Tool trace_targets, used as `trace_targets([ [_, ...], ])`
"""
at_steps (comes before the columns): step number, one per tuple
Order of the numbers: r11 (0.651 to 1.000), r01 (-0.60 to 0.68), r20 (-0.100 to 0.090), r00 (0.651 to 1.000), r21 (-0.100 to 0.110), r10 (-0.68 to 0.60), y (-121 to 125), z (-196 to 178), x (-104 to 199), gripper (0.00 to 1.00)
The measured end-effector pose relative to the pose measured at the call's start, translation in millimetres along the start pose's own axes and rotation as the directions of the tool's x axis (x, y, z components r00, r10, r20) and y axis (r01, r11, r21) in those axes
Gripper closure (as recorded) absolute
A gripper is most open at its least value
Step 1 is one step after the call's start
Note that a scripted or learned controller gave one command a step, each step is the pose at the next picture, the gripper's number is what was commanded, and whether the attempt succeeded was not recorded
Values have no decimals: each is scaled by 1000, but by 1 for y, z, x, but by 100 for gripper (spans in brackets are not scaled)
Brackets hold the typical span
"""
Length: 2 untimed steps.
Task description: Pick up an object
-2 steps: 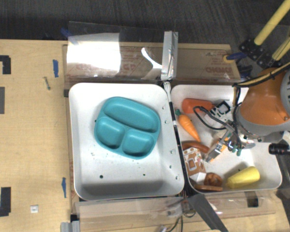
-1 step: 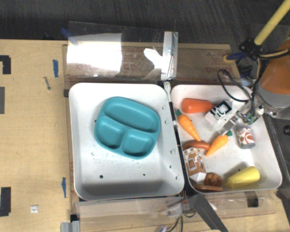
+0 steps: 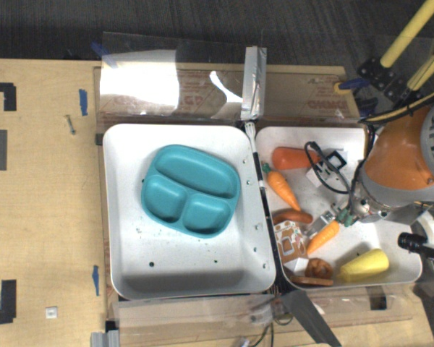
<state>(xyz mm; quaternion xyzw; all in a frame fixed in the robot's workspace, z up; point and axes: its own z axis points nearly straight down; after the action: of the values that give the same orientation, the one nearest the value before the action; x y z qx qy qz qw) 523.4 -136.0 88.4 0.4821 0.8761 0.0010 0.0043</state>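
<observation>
On the pale wooden worktop (image 3: 36, 215) two shallow white bins sit side by side. The left bin (image 3: 130, 251) carries a teal divided plate (image 3: 190, 190), lying a little toward eleven o'clock of the bin's middle, with its two small compartments toward the near side.

The right bin (image 3: 405, 270) is crowded. At its eleven o'clock lies a stubby orange-red piece (image 3: 291, 157), and just below it a carrot (image 3: 282, 185) slants toward five o'clock. Lower down rest a brown sausage-like piece (image 3: 293, 216), a white and brown patterned item (image 3: 289, 238), and at six o'clock a brown lumpy thing (image 3: 319, 269). At five o'clock lies a yellow squash-shaped toy (image 3: 363, 264).

The grey arm with its orange band (image 3: 398, 157) reaches in from three o'clock. The gripper (image 3: 341, 219) is down in the bin's middle, right at the upper end of a second small carrot (image 3: 324, 236); whether the jaws are clenched on it or released, I cannot tell.
</observation>
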Motion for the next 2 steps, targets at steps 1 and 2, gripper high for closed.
trace_targets([
  [1, 1000, 2, 9, 1000, -8, -2, 3, -13, -2, 100],
  [2, 1000, -22, -3, 1000, -3, 22, 25, -99, 94, 100],
])
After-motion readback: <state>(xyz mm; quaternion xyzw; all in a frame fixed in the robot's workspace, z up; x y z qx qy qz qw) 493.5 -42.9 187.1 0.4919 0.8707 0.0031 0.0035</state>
